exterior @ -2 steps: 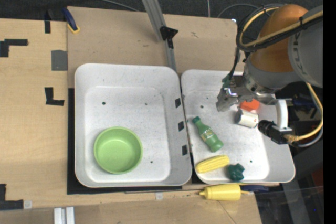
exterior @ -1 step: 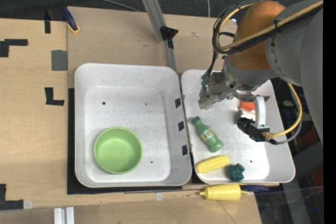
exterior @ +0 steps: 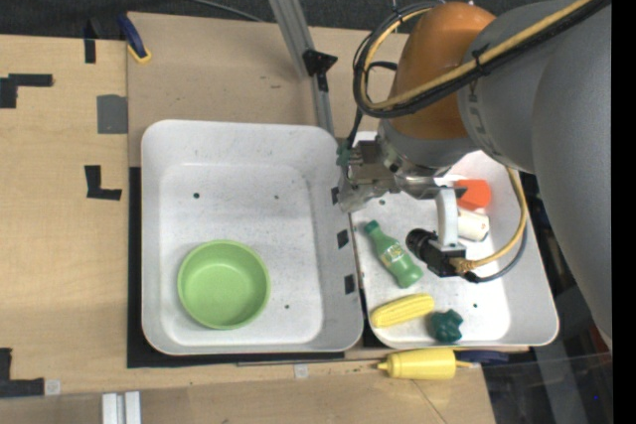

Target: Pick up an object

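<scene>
**Grey arm hanging over the right bin, its grip hidden**

Grey and orange metal is filling the upper right, where the arm [exterior: 497, 65] is reaching in and bending down over the right bin [exterior: 527, 318]. The gripper [exterior: 363, 176] is sitting at the bin's upper left corner, close to the wall between the two bins; whether it is open, closed or carrying anything cannot be told from this angle.

A green bottle [exterior: 390, 253] is lying tilted on the right bin's floor just below the gripper, apart from it. A yellow corn cob [exterior: 401, 311] is resting near the front wall, with a dark green lump [exterior: 445, 325] just beside it. An orange piece [exterior: 477, 194] and a white cylinder [exterior: 467, 227] are lying near the arm's black fitting.

In the left bin [exterior: 159, 154], a light green bowl [exterior: 224, 285] is sitting upright in the front left part. A yellow object [exterior: 422, 364] is lying on the bench just outside the right bin's front edge.
</scene>
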Robot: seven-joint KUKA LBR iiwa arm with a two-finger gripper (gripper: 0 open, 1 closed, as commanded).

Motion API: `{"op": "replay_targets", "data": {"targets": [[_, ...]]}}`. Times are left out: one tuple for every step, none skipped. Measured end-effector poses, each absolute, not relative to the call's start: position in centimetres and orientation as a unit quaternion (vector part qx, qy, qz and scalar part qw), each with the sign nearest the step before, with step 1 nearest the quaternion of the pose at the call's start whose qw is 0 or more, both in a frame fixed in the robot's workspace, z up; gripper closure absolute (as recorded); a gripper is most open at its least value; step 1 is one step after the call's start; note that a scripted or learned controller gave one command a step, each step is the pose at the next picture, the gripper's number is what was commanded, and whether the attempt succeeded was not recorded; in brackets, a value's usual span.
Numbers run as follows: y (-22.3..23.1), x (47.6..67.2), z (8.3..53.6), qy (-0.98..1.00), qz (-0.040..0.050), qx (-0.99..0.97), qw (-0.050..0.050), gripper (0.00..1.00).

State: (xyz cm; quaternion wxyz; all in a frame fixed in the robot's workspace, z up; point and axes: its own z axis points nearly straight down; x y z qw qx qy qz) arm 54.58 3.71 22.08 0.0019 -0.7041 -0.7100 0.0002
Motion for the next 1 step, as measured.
{"op": "replay_targets", "data": {"targets": [[9.03, 54.28, 21.21, -0.710, 0.0012, -0.705, 0.002, 1.00]]}}
